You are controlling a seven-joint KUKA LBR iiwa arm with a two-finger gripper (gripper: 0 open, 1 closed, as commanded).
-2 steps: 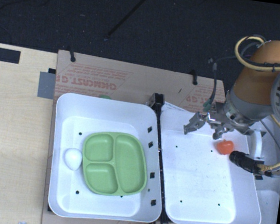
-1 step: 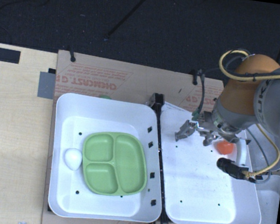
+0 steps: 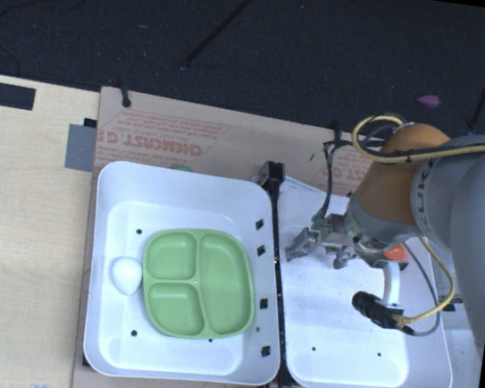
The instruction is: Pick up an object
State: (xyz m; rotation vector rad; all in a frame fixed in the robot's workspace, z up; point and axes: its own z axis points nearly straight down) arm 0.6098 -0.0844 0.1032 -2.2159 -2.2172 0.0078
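Camera view: my pincer hangs low over right bin, finger state unclear. Green tray and white egg lie touching in left bin.

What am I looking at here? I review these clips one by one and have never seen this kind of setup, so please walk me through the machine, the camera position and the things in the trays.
This is one picture from a fixed camera above a bench, looking down at a slant. The big grey shape with the orange band is a robot arm reaching in from the right. At its end sits the gripper, the part meant to grasp things; it hangs over the right bin, near the divide between the bins. I see nothing held between its fingers.

Two shallow white bins sit side by side. The left bin holds a green plate with three compartments, and a small white egg-like object touching the plate's left edge. A black cable end hangs from the arm over the right bin.
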